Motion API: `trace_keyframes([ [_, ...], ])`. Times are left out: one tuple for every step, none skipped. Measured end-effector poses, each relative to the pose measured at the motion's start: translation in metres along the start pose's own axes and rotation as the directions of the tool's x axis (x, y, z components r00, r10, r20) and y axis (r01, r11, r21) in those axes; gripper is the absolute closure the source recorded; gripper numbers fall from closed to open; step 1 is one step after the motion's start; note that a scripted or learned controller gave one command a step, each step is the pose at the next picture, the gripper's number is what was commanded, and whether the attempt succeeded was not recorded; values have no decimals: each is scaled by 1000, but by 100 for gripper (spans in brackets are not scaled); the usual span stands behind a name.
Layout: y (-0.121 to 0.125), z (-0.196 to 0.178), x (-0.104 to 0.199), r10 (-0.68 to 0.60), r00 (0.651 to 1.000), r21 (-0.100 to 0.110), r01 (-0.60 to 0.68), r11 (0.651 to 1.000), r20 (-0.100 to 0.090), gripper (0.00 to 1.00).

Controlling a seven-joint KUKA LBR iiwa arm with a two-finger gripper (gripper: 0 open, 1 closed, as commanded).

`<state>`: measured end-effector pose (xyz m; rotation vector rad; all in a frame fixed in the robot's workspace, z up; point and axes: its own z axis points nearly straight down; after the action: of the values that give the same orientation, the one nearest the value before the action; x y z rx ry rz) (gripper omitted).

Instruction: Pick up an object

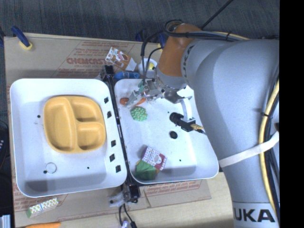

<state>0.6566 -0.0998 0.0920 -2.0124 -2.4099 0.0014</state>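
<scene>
While faint red "CHEMCAST" lettering shows on the brown cardboard sheet (85,56) under the bins and "UKA" on the grey arm (237,108), the gripper (145,91) sits low at the right white bin's (199,151) far left corner. It is beside a small orange piece (124,100) and a round green knobbly ball (138,113); whether it grips anything I cannot tell.

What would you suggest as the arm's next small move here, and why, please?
Probably a short descent at the far end of the right bin. The hand hangs there near the small orange piece, with the green ball just nearer the camera. I cannot see anything held, so lowering onto the orange piece seems the likeliest step.
</scene>
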Motion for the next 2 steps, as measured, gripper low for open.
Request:
trace_keyframes([
  [-5, 2, -8, 489, 872, 16, -489, 872, 2, 0],
  [-9, 0, -52, 175, 985, 0, -175, 985, 0, 0],
])
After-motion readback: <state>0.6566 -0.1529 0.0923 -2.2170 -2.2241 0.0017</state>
